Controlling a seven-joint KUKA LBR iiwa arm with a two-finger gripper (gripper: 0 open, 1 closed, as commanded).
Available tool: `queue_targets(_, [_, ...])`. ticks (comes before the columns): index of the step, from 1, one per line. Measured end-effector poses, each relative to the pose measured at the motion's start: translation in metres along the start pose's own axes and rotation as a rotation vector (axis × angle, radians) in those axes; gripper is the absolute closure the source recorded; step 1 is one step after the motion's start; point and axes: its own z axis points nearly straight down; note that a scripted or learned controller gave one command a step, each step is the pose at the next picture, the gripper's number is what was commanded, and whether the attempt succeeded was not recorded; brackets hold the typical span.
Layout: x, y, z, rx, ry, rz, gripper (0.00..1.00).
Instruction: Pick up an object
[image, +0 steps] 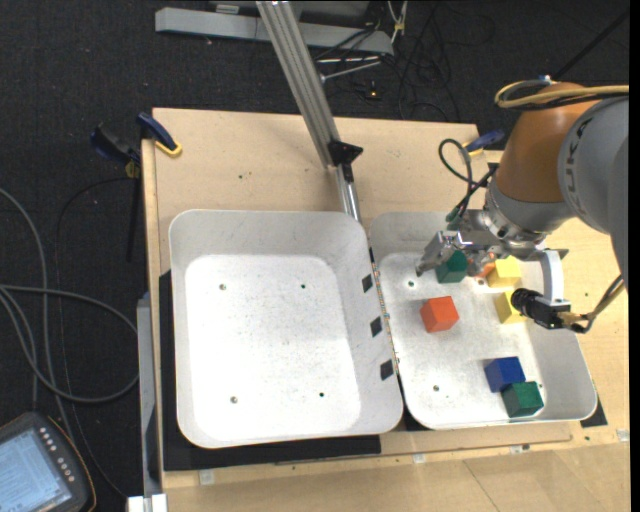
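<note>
- So the gripper (447, 262) sits over the right bin (570, 395), jaws clamped on a green block (452, 268).
- Orange cube (439, 314) just below; blue block (504, 372) near the front corner.

The surface (260, 160) is a pale wooden board, lightly speckled, and it lies over a dark carpeted floor (70, 80). Black cables (40, 300) run in loops across the floor on the left side. A blue and yellow clamp (155, 132) grips the far left corner of the board. A grey metal pole (305, 85) comes slanting down from the top to the board. In the near left corner of the view stands a small screen (30, 465) with a grey frame. The light is even, with soft shadows
</note>
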Motion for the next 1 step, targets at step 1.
queue_targets(1, [-0.0013,0.0009,0.0436,-0.002,-0.001,0.001,0.0])
